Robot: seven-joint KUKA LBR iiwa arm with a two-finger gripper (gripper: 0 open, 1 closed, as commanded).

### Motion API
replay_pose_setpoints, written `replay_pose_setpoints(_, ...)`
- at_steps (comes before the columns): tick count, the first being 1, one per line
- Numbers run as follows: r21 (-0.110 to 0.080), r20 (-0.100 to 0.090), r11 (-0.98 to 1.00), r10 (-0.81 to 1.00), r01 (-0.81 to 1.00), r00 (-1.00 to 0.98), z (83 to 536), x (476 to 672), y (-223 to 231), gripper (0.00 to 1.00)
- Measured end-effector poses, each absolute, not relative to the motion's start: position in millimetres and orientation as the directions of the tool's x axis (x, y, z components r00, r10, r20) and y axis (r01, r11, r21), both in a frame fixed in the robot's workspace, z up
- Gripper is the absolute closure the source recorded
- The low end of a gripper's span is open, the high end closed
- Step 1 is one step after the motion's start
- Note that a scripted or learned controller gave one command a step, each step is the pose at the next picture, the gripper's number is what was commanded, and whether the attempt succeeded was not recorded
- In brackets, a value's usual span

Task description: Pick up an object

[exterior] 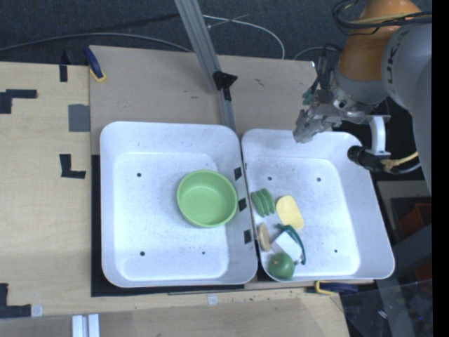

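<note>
Fingers (306,133) hover above the right bin's (365,209) back rim; whether they are spread or closed cannot be told. Near that bin's front-left corner huddle a yellow block (290,212), a ridged green piece (264,201) and a green ball (282,265). Left of that bin, a green bowl (207,199) sits.

The arm (414,55) is a smooth, rounded grey casing with a glossy orange band (375,37) bulging above the wrist, and thin black cables (358,9) loop over the top of that band. Below the band sits a pale metallic wrist block that narrows to the small grey tool (306,128). A white bracket (379,135) hangs beside it, ending in a black cylinder (365,157) with a yellowish cable (403,163) trailing off.
</note>
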State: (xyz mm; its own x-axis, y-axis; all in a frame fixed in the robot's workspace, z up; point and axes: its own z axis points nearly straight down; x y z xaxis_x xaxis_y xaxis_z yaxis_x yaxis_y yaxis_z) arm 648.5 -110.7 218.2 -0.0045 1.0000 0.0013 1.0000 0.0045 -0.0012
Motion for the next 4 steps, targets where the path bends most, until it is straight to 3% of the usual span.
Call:
replay_pose_setpoints(2, -0.004, 0.002, 0.006, 1.0, 1.0, -0.006, 205, 601.5, -8, 1.0)
replay_pose_setpoints(4, -0.003, 0.002, 0.006, 1.0, 1.0, -0.006, 221, 558.4, 71, 1.0)
